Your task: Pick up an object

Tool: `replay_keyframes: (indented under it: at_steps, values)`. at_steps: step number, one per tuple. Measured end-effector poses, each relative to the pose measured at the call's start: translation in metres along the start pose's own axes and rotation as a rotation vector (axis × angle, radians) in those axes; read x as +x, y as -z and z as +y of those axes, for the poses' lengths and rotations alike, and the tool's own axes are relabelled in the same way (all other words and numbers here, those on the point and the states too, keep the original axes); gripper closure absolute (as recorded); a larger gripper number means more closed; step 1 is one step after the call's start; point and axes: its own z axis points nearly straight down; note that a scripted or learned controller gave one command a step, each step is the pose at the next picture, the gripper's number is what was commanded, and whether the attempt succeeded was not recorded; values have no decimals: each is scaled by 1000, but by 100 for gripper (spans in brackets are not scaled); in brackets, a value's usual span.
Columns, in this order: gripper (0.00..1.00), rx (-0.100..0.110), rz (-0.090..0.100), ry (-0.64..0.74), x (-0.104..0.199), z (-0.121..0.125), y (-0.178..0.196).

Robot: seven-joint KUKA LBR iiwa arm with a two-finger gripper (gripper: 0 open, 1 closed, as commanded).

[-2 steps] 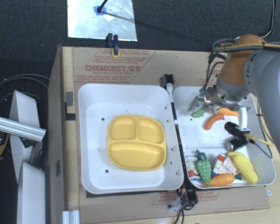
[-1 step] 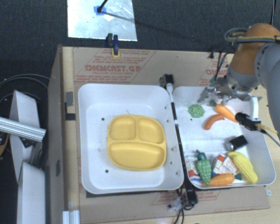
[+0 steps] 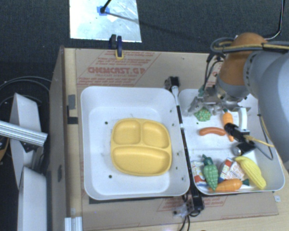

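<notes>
In the camera view, the arm comes in from the right and bends down over the far part of the right bin (image 3: 216,146). The gripper (image 3: 203,103) hangs low at that bin's far left corner, and whether the claw is wide or narrow cannot be told from this angle. A small green broccoli toy (image 3: 202,114) lies right at the gripper's tip, on its near side; it is not clear that the two touch. To the right of it is a short orange piece (image 3: 227,118), and just nearer lies an orange sausage (image 3: 212,131). At the near end of the bin a bumpy green vegetable (image 3: 210,173), a carrot (image 3: 229,186), a yellow corn cob (image 3: 252,171) and some small printed packets (image 3: 226,168) crowd together. The left bin (image 3: 86,129) holds a yellow divided tray (image 3: 140,146), lying flat near its middle.
</notes>
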Motion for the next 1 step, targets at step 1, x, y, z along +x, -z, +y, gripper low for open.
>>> replay_keyframes:
  at_steps: [1]
  values:
    - [100,-8,-1,3,0,3,14]
